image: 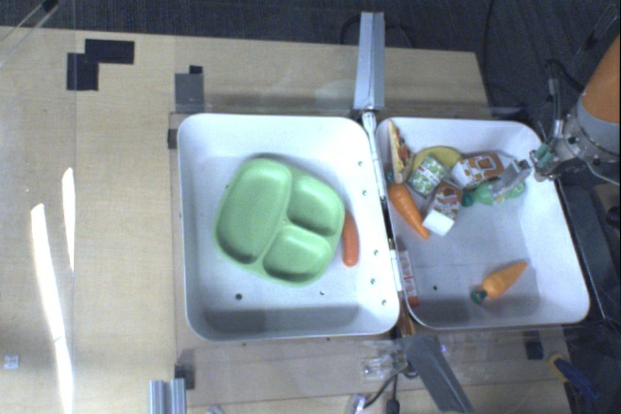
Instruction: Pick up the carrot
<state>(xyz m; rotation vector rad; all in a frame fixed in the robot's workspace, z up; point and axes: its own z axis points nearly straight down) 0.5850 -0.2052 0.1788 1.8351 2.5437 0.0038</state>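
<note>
A short orange toy carrot with a small green stub at its blunt end (501,281) lies on the floor of the right white bin (572,310), near that bin's front edge, its pointed end angled up and to the right. It lies alone, well apart from the other items.

A second, longer orange carrot-shaped piece (408,210) rests against the right bin's left wall. A slim orange piece (349,241) lies in the left white bin (194,305), just beside a green three-compartment plastic plate (279,220).

Toward the back of the right bin sits a cluster of small food packets and boxes (456,179), including a yellow piece and a white block.

The grey gripper (543,158) is at the right bin's right rim, near the cluster and well apart from the short carrot. Whether it is apart or together cannot be told.
</note>
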